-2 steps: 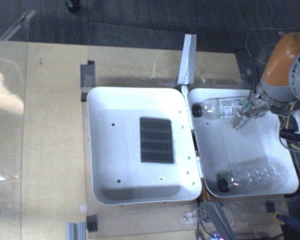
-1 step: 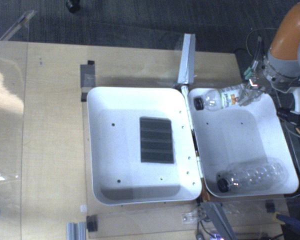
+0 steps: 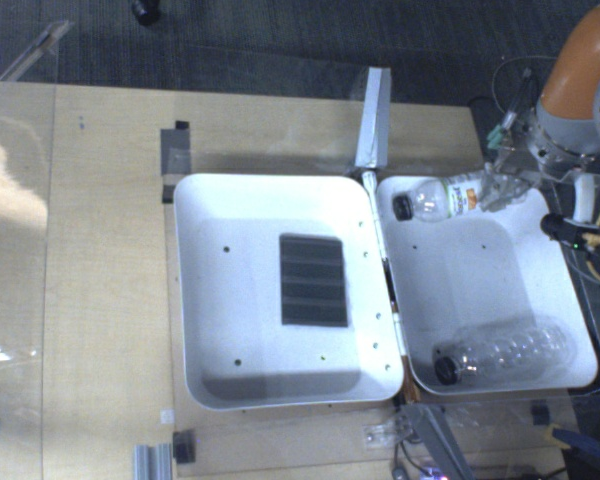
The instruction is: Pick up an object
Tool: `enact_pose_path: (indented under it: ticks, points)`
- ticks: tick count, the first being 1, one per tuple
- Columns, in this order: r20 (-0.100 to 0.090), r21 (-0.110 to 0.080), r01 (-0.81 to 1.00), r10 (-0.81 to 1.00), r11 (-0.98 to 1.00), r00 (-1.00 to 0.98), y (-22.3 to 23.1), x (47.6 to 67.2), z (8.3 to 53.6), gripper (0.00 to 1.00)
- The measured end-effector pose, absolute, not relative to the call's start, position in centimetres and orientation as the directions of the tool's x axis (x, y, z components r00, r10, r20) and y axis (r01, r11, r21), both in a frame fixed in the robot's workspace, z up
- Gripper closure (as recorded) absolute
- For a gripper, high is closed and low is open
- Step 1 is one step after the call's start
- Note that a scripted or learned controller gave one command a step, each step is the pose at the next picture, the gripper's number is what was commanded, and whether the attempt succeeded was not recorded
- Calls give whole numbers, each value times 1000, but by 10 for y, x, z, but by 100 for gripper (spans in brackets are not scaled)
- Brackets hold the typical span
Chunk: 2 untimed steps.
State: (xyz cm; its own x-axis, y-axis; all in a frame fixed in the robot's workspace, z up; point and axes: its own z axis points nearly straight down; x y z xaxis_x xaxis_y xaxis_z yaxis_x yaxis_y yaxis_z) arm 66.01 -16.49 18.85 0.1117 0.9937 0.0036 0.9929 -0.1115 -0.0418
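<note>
A clear plastic bottle (image 3: 442, 199) with a black cap and a small label lies along the far edge of the right bin (image 3: 490, 258), cap pointing left. My gripper (image 3: 502, 184) is at the bottle's base end, at the bin's far right corner, and it touches or overlaps that end. A second, larger clear bottle (image 3: 500, 351) with a black cap lies on its side along the near edge of the same bin. A dark ribbed rectangular block (image 3: 314, 280) lies flat in the middle of the left bin (image 3: 210, 298).
The arm's orange band (image 3: 583, 58) and grey wrist stand over the right bin's far right corner, with cables trailing down the right side. A grey upright bar (image 3: 373, 118) rises behind the seam between the bins. Wooden bench surrounds both bins.
</note>
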Motion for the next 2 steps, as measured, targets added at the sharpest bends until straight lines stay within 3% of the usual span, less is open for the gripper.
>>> enact_pose_path:
  ticks: [2]
  points:
    - [-7, -32, 990, 990, -140, 140, -151, 661, 201, 100]
